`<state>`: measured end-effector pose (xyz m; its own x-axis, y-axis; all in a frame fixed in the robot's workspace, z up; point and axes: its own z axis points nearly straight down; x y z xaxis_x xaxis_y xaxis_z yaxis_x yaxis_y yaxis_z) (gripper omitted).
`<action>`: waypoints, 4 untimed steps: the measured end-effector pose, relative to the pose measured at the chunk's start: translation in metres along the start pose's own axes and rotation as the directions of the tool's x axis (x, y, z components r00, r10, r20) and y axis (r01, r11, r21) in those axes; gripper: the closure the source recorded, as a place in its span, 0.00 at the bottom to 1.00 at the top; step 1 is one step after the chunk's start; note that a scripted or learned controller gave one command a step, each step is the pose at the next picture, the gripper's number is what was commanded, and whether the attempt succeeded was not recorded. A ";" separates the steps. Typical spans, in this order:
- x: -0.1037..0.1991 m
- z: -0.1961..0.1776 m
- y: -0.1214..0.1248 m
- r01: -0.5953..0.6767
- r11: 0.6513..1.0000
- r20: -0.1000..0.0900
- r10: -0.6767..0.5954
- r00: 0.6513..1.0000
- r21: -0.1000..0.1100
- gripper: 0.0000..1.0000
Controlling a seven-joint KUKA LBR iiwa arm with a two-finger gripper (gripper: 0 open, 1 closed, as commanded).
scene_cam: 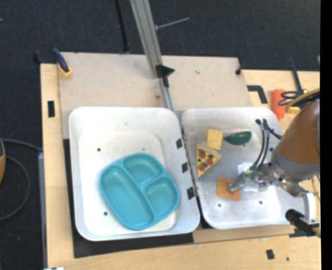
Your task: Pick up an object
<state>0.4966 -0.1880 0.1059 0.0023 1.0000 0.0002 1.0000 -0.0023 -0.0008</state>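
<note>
We see the arm (pixel 301 145) entering from the right, its orange band (rounded, above the grey wrist) uppermost and dark cables looping along its left side. The gripper (pixel 239 182) extends leftward and downward from the wrist, held low; we cannot resolve how its tips are set.

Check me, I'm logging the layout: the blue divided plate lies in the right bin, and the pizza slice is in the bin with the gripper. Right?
Not quite. The camera view shows the blue divided plate in the left bin, not the right one. The pizza slice does lie in the right bin, where the gripper is.
</note>
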 end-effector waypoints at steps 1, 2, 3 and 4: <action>-0.001 0.002 0.002 0.001 1.000 0.000 -0.001 1.000 -0.006 0.00; -0.002 -0.011 0.005 -0.001 1.000 0.002 0.001 1.000 -0.014 1.00; -0.005 -0.076 0.008 0.005 1.000 0.004 -0.005 1.000 -0.009 1.00; -0.007 -0.122 0.016 0.006 1.000 0.004 -0.006 1.000 -0.008 1.00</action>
<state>0.5126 -0.1949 0.2277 -0.0035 1.0000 -0.0034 1.0000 0.0036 0.0070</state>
